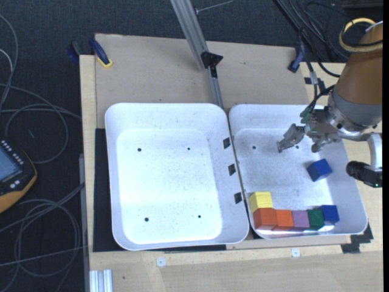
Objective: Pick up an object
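Though tilted, blue cube [319, 169], matte.

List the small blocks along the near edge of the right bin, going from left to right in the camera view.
Yellow cube resting above the row's left end, red-orange block, orange block, purple block, green block, dark blue block.

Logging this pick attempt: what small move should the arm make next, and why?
Probably shift the gripper toward the lone blue block and lower over it. The gripper hangs above bare floor of the right bin, holding nothing, and that block lies apart from the row along the bin's near wall.
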`<state>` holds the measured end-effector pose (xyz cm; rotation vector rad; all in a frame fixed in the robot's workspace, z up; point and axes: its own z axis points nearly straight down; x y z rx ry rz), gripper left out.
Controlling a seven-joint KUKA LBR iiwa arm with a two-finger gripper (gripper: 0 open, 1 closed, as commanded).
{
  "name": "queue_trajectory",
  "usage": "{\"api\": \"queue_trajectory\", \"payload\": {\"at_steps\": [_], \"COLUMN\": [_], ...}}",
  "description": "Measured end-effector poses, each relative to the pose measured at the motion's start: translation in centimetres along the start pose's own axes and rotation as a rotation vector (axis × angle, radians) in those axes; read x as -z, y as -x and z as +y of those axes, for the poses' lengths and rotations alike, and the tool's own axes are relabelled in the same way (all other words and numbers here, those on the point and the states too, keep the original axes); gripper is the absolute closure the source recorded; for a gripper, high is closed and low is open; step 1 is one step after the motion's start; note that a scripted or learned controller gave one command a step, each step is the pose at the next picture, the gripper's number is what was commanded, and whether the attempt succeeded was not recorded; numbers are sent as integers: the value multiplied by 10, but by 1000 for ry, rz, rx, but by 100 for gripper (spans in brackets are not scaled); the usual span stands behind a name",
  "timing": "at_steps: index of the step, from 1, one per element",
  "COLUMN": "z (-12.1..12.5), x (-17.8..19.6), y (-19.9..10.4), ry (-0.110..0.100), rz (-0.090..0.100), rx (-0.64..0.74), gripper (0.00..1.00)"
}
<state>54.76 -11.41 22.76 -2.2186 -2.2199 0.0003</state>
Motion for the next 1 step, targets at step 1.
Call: {"api": "queue_trajectory", "payload": {"at_steps": [1], "z": [12], "x": [-132], "y": [18], "ry": [-7], "rz": [0], "rx": [-1], "gripper": [0]}}
